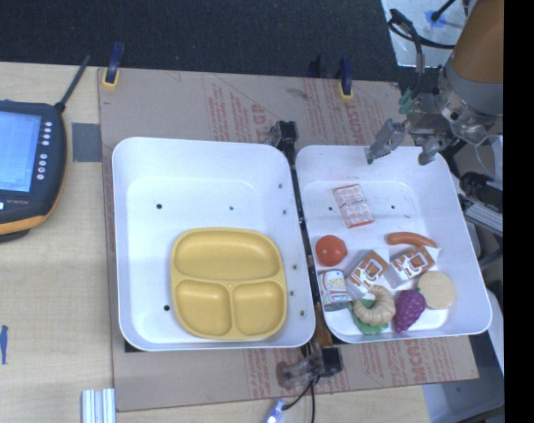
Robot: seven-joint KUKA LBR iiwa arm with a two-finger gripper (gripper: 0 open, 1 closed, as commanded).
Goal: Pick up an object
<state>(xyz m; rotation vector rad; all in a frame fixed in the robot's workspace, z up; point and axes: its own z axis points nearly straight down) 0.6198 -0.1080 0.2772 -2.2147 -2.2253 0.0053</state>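
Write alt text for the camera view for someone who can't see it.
An open gripper hovers over the far edge of the right bin, which holds small toy foods. The left bin holds a yellow divided plate.

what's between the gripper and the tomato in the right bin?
In the camera view, a small red-and-white packet lies on the bin floor between the open gripper and the tomato. The rest of that stretch is bare white bin.

Wooden bench [47,280], cardboard sheet [241,104], dark floor [205,11].
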